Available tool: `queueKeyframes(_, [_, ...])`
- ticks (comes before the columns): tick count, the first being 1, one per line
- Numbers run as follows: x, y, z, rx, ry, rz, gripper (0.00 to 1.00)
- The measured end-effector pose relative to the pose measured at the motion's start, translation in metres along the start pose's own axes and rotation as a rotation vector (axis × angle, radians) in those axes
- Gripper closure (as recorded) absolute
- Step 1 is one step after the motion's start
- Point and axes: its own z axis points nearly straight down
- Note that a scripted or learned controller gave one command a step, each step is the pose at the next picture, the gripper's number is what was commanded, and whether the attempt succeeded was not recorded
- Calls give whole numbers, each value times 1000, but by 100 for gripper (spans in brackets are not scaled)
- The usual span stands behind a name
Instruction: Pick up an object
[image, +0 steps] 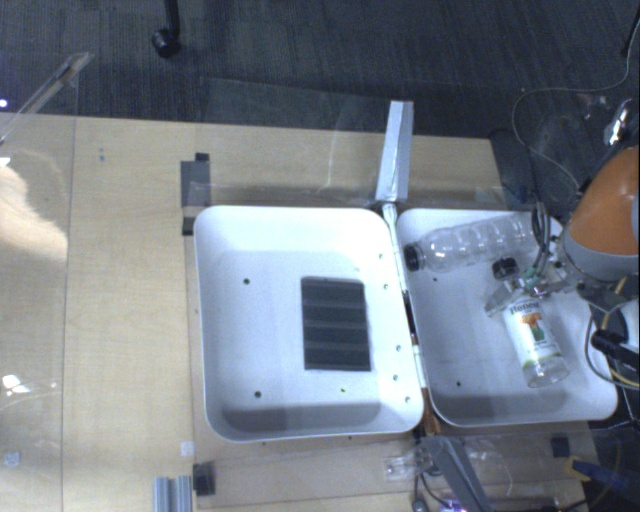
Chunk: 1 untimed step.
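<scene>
In the right bin (470, 395) lie two clear plastic bottles. The larger one (470, 243) rests along the far wall, its black cap pointing left. A smaller bottle (533, 340) with a white, green and orange label lies toward the near right. My gripper (515, 288) hangs low over the top end of that small bottle, reaching in from the right under the arm's orange band (610, 210). Whether it touches the bottle is not clear. A dark ridged rectangular block (335, 323) lies flat in the middle of the left bin (230, 300).
The two white bins sit side by side on a wooden bench, parted by a narrow rim (410, 320). Cables (610, 350) trail at the right edge beside the right bin. A metal bar (395, 160) stands behind the bins.
</scene>
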Motion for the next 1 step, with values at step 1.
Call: queueKeyframes(1, [-3, 17, 0, -4, -1, -28, 0])
